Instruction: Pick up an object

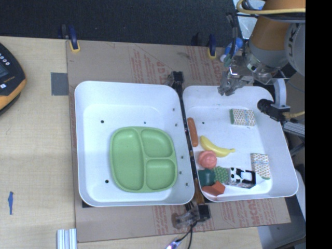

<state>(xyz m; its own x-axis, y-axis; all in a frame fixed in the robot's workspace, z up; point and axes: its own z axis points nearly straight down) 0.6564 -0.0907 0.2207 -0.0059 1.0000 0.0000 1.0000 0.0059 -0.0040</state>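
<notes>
My gripper (226, 88) hangs over the far rim of the right bin (270, 139), with nothing visible between its fingers. In that bin lie a yellow banana (217, 148), a hot dog (193, 131) along the left wall, a pink round fruit (208, 159), a dark green piece (206, 176), an orange-red piece (215, 189), a green textured block (222, 174), a black-and-white block (242, 177) and two patterned packets (243, 117) (261, 165). All sit well nearer the camera than the gripper.
The left bin (93, 118) holds a green divided plate (143, 158). A black bar (182, 123) runs between the bins. Clamps (211, 44) line the far edge of the brown mat. A yellow-and-black device (8, 79) lies at the far left.
</notes>
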